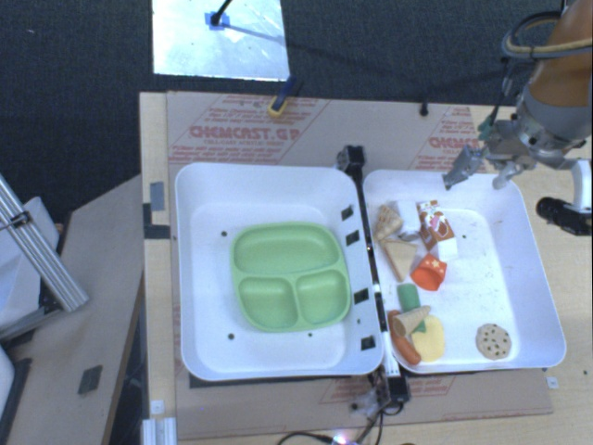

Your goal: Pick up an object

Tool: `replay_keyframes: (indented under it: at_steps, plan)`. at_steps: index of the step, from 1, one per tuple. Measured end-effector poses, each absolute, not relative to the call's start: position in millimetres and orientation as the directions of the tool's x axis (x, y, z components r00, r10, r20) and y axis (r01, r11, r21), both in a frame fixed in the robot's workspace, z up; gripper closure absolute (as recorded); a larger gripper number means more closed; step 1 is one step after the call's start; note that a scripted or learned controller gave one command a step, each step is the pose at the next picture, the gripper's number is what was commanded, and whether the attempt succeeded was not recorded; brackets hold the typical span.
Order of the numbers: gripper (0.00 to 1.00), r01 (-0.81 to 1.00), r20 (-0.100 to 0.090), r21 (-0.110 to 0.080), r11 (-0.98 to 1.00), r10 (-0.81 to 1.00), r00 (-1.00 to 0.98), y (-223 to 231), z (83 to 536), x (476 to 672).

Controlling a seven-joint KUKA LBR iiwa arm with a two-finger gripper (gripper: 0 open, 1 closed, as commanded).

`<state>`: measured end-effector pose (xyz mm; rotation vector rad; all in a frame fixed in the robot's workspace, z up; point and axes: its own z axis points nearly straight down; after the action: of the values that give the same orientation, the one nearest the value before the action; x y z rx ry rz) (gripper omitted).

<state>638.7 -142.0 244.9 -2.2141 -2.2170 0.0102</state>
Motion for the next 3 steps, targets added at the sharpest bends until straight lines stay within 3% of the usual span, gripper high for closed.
replay_keyframes:
  at_steps: [1,3]
  plan:
    - [0.0,1.0,-0.001,0.002,0.003,1.0,-0.003,-141.7,253.0,640.7]
    - [0.0,1.0,0.0,-0.003,0.001,1.0,-0.001,-138.2,132.2,635.6]
